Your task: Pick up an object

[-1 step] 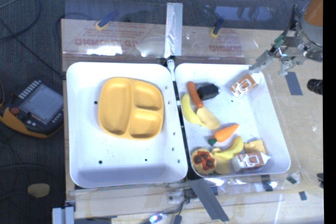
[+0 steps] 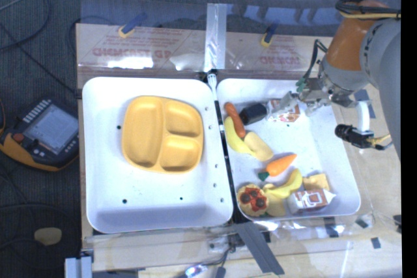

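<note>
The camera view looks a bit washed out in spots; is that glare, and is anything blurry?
In the camera view, yes: glare whitens the clear plastic sheet behind the bins and the left bin rim; the yellow tray shows soft highlights. The end effector and the small carton beside it look soft, with fine detail lost. Shadows are faint.
</note>
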Motion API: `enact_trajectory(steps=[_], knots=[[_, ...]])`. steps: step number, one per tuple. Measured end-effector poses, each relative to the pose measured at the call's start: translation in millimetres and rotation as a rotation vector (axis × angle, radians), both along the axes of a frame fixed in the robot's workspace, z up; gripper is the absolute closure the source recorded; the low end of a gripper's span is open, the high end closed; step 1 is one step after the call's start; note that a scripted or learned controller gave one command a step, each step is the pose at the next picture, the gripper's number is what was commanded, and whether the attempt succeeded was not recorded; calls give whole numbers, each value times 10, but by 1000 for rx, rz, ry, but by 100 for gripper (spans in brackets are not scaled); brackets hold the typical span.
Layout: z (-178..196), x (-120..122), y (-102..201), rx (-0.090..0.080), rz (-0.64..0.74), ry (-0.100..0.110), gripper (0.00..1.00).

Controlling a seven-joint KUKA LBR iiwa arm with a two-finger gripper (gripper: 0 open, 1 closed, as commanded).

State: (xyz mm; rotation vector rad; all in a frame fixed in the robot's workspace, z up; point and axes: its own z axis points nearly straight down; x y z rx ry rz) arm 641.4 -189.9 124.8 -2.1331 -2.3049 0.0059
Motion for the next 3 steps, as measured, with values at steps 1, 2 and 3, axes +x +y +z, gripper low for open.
enact_trajectory(steps=[1, 2, 3], knots=[[-245, 87, 11, -3, 5, -2, 0], [-250, 13, 789, -6, -13, -29, 0], [-176, -2, 793, -4, -14, -22, 100]])
